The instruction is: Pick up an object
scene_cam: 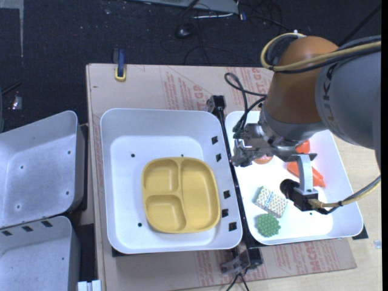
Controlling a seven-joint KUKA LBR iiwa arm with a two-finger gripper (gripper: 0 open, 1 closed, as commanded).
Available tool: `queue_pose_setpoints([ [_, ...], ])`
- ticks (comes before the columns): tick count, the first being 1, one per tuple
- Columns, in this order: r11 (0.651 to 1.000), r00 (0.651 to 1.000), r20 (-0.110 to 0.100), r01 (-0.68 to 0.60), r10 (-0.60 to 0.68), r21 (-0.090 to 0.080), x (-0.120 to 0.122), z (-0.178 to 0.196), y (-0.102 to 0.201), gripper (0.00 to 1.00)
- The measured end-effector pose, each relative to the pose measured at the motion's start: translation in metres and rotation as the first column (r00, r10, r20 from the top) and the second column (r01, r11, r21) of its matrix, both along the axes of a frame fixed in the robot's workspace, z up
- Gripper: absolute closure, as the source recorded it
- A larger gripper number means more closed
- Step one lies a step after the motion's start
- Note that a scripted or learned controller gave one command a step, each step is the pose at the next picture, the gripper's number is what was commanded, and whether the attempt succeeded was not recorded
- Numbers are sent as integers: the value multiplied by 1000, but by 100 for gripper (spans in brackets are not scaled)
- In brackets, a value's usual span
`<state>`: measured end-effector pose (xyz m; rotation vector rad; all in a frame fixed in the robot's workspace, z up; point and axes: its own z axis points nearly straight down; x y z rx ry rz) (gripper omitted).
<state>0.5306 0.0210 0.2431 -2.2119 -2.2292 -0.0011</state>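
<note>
You have the arm (327, 96), smooth grey casing with a glossy orange band above the wrist, reaching in from the right and hanging over the upper half of the right bin (339, 226). The gripper (245, 150) is a dark metal cluster at the bin's upper left corner, close to the divider between the two bins; its tips are buried under the wrist hardware, so whether it is open or closed, or has hold of anything, cannot be told. Both bins are shallow, matte white plastic with rounded corners. The left bin (121, 162) carries a yellow tray (180, 194), smooth moulded plastic, rounded-rectangular, split into three compartments, lying flat near the middle. In the right bin, candidates for picking: a small block with a white and pale checked surface (271, 201), tilted at an angle; just below it, nearly touching, a green round object with a bumpy, studded texture (267, 224); to the right, an orange wedge-like piece (307, 173), partly covered by a grey bracket and a black fitting with cable. A further reddish-orange bit (263, 159) shows just beneath the wrist; shape unclear. The bench (157, 86) is a pale board with faded red print.
</note>
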Motion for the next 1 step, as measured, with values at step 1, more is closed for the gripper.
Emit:
queue_pose_setpoints([
  [1,1000,1000,-1,-2,2,1,-9,-3,64,100],
])
